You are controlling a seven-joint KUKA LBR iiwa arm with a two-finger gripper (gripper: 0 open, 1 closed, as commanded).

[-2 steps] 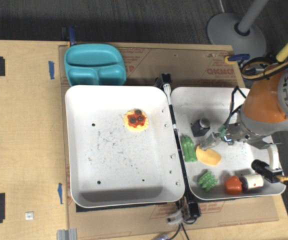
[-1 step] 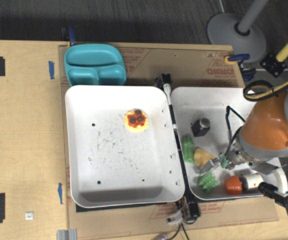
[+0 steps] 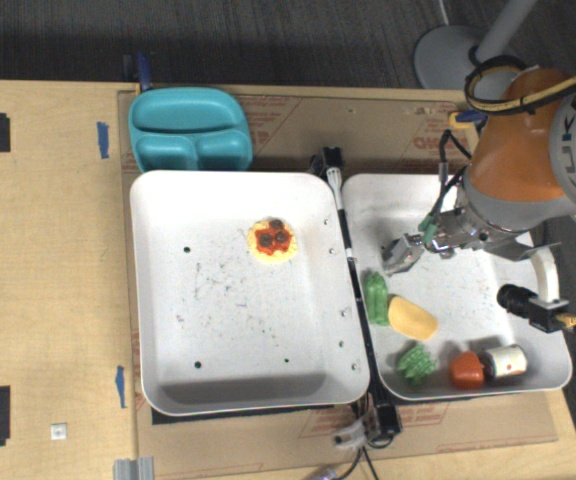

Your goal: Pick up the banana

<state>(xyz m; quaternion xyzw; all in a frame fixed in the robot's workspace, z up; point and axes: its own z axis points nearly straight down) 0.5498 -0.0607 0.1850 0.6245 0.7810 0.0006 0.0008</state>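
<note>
The banana, a short yellow piece, lies in the right bin, near its left wall, touching a green vegetable on its left side. The pincer hangs above the upper part of the same bin, apart from the banana; its fingers seem spread a little, with nothing between them, but the view is not sharp. A green leafy toy and a red-and-white object lie near the front wall. The left bin holds one small pizza-like piece.
</note>
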